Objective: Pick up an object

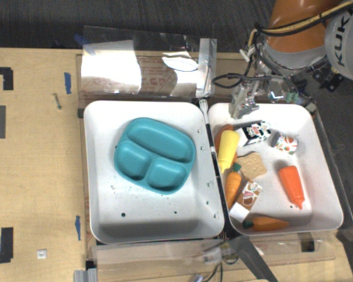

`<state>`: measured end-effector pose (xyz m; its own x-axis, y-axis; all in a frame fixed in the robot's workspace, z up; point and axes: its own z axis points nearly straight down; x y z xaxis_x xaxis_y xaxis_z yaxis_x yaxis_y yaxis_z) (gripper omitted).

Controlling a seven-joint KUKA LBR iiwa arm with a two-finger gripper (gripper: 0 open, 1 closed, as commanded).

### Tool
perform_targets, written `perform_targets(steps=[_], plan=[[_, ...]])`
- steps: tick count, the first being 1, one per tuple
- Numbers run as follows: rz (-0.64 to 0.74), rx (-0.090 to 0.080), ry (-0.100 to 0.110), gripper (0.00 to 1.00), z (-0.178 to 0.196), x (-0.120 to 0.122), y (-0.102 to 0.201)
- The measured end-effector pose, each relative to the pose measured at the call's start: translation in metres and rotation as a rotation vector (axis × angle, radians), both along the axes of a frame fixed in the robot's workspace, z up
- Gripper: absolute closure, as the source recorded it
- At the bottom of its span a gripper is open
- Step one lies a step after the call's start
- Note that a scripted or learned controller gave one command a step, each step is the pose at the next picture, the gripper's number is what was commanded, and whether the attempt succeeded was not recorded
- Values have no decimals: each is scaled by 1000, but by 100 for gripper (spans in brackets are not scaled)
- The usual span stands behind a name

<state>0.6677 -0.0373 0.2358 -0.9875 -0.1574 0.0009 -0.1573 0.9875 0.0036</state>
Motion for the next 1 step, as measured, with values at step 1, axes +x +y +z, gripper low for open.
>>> perform_targets(steps=[1], plan=[[-2, 0, -11, 100, 12, 3, -1]])
